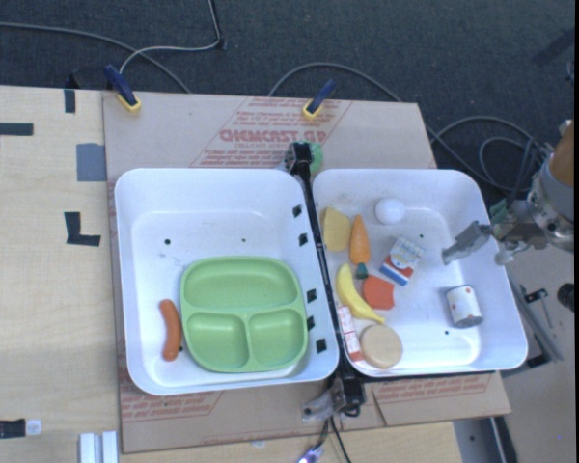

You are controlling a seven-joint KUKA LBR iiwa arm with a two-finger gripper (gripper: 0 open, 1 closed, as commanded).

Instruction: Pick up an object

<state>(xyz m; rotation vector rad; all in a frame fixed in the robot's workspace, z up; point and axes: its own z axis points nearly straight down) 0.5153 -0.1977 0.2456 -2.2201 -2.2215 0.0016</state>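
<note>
A: Where is the pincer [468,239] at this moment?

B: It is at the right of the frame, over the right edge of the right bin [468,193]. The arm [550,205] reaches in from the right, and a grey finger points to the left, over the bin floor. I cannot tell if the fingers are apart or together; this part is too small and dark. I see nothing between them.

A: And which thing can it pick up?

B: The task names no special one. Most of the objects lie in the right bin. The nearest is a small white cylinder [463,305], just below the pincer in the frame and apart from the others. I think it is the easiest aim, because nothing crowds it.

A: The other things are crowded?

B: Yes. Along the left wall of this bin there are a yellow piece [336,228], a carrot [359,241], a banana [355,295], a red piece [378,292] and a round tan piece [380,346], close together or touching. A small carton [401,260] lies near the middle, and a white ball [390,210] in the upper part.

A: And the left bin [150,201]?

B: It holds a green divided plate [241,313] and a sausage [172,329] just beside the plate's left side. They are well apart from the pincer, so I judge them less likely.
</note>
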